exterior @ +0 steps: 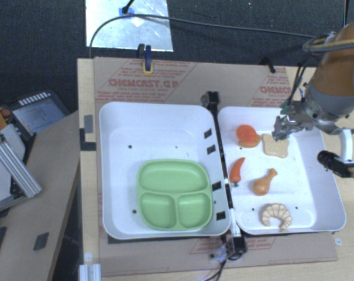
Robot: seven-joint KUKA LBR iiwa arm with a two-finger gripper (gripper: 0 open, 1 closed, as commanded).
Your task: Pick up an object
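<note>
Green divided tray (174, 193) sits in the near left bin (115, 157). In the right bin (323, 204): croissant (276, 215), drumstick (264, 182), chili (237, 170), tomato (247, 135), and toast (275, 146) below the gripper (281, 130), whose state I cannot tell. Farther, cardboard (182, 78) reads "CHEMCAST GP".

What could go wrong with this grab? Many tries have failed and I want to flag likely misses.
The pincer hangs at the upper edge of the bread slice, so it may clip the rim and slip off. The slice lies flat, which gives little to pinch. The tomato sits close beside it and could get nudged.
</note>
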